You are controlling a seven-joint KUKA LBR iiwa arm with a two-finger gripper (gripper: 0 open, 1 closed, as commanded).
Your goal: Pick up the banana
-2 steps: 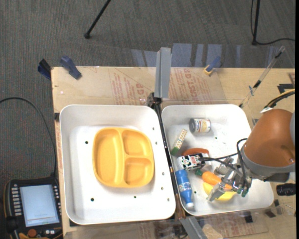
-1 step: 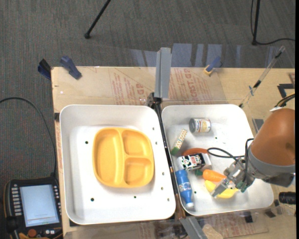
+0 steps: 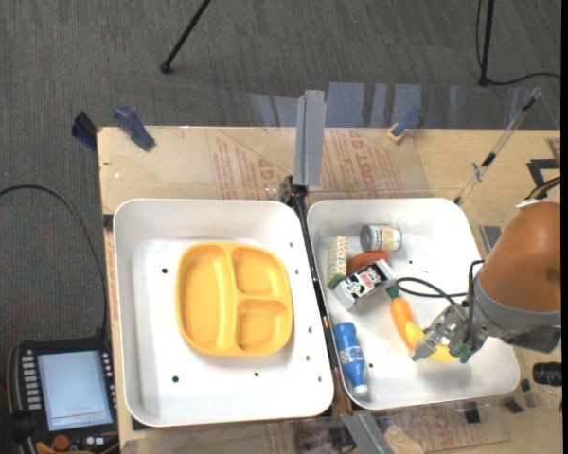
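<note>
The banana [image 3: 439, 354] is yellow and lies in the right bin [image 3: 497, 372] near its front right corner, mostly covered by the gripper. My gripper [image 3: 445, 339] reaches in from the right and sits directly on top of the banana, low in the bin. An orange carrot [image 3: 399, 312] lies just left of the gripper, close to the banana's left end.
The right bin also holds a small can [image 3: 381, 237], a black-and-white carton [image 3: 363, 284], a red item [image 3: 367, 261], a pale striped item [image 3: 338, 252] and a blue bottle [image 3: 349, 353]. A yellow divided plate [image 3: 235, 298] lies in the left bin [image 3: 137, 253].
</note>
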